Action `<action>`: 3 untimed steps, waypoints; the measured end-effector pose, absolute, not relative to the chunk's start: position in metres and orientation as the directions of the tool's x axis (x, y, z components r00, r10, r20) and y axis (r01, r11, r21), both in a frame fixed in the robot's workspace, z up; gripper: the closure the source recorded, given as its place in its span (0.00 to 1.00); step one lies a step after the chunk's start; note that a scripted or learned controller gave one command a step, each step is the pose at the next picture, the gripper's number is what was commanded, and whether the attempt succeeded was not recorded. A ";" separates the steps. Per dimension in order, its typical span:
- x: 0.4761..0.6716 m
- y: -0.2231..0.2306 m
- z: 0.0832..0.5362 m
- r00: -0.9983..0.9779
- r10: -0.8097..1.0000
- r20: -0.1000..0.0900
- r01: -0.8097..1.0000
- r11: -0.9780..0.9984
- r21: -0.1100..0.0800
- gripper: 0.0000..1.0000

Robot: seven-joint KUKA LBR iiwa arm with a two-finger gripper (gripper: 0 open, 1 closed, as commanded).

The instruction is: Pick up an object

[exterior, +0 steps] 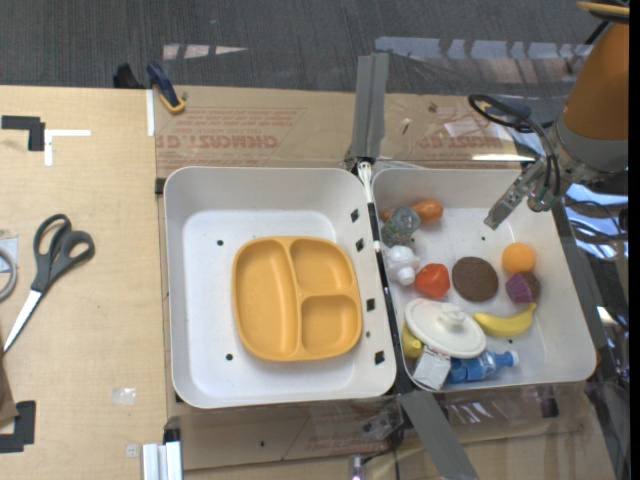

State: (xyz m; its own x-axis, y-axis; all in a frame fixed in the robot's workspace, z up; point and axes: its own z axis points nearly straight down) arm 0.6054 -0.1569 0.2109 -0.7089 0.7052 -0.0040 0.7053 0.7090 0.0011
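A pale wooden tabletop [80, 298] spreads across the left of the scene, meeting dark grey ribbed flooring, possibly carpet [250, 18], along the top. A sheet of brown cardboard printed with reversed lettering [250, 133] lies against the far edge. Black-handled scissors [48, 263] rest on the wood, near black corner markers [25, 130]. Lighting is even and soft.

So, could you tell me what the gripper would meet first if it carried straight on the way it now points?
Probably bare floor of the right bin: the gripper slants down-left toward the gap above the brown disc. Depth is unclear from this view.
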 end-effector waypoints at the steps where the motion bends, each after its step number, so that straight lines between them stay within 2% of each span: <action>1: 0.654 -0.146 0.112 -0.528 0.849 -0.003 0.849 0.528 0.001 1.00; 2: 0.632 -0.105 0.092 -0.148 0.989 -0.001 0.989 0.148 -0.001 1.00; 3: 0.613 -0.157 0.184 -0.478 0.878 -0.003 0.878 0.478 0.001 1.00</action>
